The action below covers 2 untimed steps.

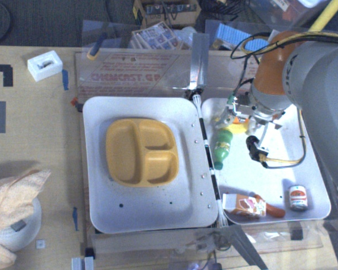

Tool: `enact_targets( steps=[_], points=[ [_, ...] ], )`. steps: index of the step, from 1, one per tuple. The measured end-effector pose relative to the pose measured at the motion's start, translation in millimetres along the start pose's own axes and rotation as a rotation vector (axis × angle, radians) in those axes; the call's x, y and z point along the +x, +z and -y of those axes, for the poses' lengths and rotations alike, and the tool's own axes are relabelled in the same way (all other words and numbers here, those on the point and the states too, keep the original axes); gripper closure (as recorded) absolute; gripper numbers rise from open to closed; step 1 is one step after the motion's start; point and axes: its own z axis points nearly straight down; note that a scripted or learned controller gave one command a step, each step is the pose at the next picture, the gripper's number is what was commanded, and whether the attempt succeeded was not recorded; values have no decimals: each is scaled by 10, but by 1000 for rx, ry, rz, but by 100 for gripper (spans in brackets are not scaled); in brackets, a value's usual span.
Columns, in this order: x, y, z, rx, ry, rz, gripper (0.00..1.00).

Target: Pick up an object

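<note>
Claw [235,118]: low in right bin [310,167], nr far-left corner, open/closed state can't tell, just above green bottle [221,145]; carton [249,205] & small can [297,197] nr front edge; yellow tray [142,151] in left bin [101,196]; nothing lifted yet, pick appears pending.

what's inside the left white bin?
The left shallow white bin holds one yellow plastic divided tray, lying flat near its middle, compartments up. The bin floor beneath the tray is covered, so anything under it can't be seen.
</note>
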Motion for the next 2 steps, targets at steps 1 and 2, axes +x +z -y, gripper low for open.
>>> enact_targets(
  steps=[1, 2],
  points=[
    [-3, -97, -2, -1, -1, 1, 100],
    [427, -1241, 373, 4, -93, -1, 100]
  ],
)
